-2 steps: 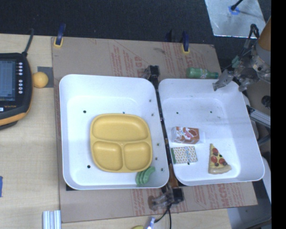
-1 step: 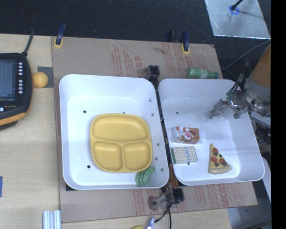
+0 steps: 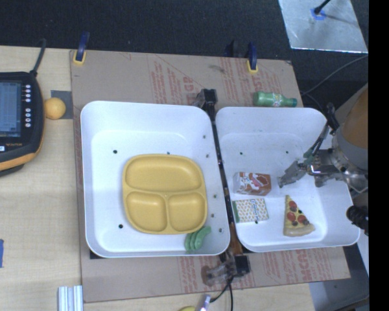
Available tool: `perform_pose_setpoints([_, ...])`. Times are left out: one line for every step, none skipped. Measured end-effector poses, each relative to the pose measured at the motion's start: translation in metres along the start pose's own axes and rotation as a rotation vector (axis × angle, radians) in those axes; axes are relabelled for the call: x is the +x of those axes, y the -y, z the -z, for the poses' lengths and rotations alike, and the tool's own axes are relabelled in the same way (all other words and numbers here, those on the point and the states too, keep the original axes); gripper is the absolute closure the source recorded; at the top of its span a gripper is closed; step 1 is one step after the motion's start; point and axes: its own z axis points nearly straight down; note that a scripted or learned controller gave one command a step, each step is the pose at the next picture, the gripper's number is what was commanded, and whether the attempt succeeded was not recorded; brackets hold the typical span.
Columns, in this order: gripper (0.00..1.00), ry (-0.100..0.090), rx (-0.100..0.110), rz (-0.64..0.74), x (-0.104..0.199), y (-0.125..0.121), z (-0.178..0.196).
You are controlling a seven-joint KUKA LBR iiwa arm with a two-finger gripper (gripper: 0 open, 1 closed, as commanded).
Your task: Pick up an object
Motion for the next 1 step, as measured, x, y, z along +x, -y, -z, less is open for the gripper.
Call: perform_pose_setpoints([0.00, -0.001, 0.002, 0.000, -0.0110, 0.0241, -0.0938])
